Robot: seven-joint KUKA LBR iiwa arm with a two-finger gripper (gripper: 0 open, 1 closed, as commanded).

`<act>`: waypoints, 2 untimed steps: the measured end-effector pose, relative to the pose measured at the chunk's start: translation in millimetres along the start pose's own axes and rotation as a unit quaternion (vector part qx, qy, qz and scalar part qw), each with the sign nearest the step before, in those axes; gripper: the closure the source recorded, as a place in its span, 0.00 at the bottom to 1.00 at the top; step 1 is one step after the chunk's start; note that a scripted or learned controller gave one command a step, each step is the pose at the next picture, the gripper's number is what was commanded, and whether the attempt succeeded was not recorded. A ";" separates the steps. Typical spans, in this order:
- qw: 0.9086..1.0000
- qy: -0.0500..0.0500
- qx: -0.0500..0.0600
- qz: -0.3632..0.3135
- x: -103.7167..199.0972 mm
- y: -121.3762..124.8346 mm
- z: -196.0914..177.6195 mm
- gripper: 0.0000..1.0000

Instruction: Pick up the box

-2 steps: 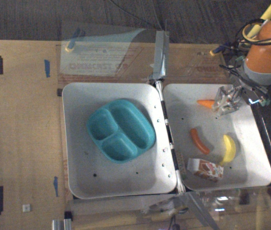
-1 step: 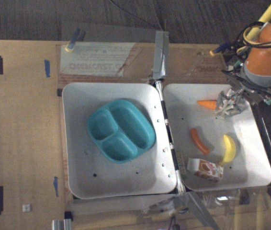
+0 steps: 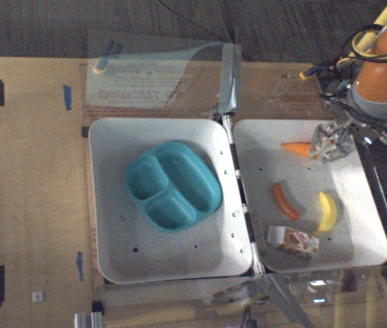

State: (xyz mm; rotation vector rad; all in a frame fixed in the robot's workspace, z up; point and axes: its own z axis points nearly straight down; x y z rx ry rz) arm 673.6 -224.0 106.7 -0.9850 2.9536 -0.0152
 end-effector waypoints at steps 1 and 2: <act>0.985 0.005 -0.002 -0.174 4.7 0.9 12.0 1.00; 0.981 0.004 -0.001 -0.192 4.7 -1.5 12.0 1.00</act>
